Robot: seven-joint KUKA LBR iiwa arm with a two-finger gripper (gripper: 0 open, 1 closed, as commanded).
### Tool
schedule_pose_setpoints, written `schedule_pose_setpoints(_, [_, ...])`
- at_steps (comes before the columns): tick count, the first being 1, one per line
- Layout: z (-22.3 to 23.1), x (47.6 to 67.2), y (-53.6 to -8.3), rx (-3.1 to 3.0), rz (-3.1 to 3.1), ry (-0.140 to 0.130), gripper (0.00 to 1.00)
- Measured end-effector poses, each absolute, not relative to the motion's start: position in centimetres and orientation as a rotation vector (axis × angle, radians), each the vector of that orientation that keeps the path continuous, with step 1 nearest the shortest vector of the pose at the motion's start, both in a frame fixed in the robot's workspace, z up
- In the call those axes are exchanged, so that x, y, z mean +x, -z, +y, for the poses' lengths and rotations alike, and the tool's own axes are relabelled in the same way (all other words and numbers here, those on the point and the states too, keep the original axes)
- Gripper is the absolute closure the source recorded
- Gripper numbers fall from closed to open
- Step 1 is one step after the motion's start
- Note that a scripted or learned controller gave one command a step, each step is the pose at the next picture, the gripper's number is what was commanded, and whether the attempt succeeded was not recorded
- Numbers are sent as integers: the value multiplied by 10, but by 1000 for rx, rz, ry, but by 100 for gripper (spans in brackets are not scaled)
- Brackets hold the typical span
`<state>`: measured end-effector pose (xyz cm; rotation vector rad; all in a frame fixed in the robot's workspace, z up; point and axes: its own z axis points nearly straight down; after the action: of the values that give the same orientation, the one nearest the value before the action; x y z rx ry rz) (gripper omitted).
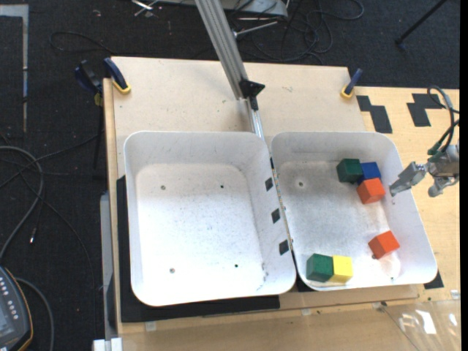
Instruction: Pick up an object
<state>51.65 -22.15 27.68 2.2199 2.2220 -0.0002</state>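
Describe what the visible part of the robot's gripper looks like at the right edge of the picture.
The gripper is small, pale grey and metallic, with slim fingers, one slanting over the right bin's rim. Thin cables, greenish and dark, loop above it. Finer markings are too small to tell.

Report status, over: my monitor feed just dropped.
End effector at right bin's right rim, nothing held. Six blocks inside; nearest, orange block beside blue block and green block. Nothing in the way.

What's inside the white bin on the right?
The right bin holds six blocks: green, blue and orange clustered together, another orange, plus green beside yellow. Nothing looks covered.
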Motion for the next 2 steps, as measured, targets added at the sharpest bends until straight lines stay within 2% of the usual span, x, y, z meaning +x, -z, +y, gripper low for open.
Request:
schedule_pose_setpoints(1, [-209,544,-320,2210,2223,-4,0])
schedule_pose_setpoints(2, [-190,583,-330,2211,2224,-3,0])
